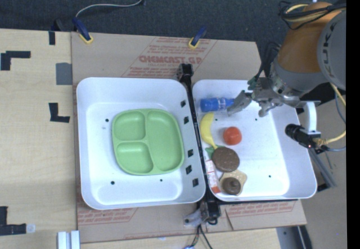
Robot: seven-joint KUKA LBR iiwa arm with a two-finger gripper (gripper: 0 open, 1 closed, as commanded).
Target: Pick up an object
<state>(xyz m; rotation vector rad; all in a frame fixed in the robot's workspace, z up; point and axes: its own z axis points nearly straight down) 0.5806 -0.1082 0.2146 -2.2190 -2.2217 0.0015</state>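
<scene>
In the camera view, two shallow white bins sit side by side on a cardboard sheet [163,54] laid over the bench. The left bin [90,130] holds a green divided plate [148,141], lying flat near its centre with three compartments facing up. The right bin [292,169] carries a cluster of small things along its nine o'clock side: a blue bottle [216,104] lying on its side at about eleven o'clock in the bin, a yellow banana [208,129] just below it running toward six o'clock, a red ball-like item [232,135] just to the three o'clock side of the banana, a round brown disc [225,159] below these, and a smaller brown doughnut-like piece [231,185] at about seven o'clock, touching or nearly touching the disc. A thin printed packet [210,170] lies against the bin's inner wall beside the disc. The arm [306,45] comes in from three o'clock, and the gripper [251,105] hangs over the twelve o'clock part of the right bin with its two fingers spread apart and nothing between them; one fingertip [235,107] lies just beside the blue bottle's cap end, though contact cannot be judged. Two yellow-and-blue clamps [83,32] pin the cardboard at its far edge.
</scene>
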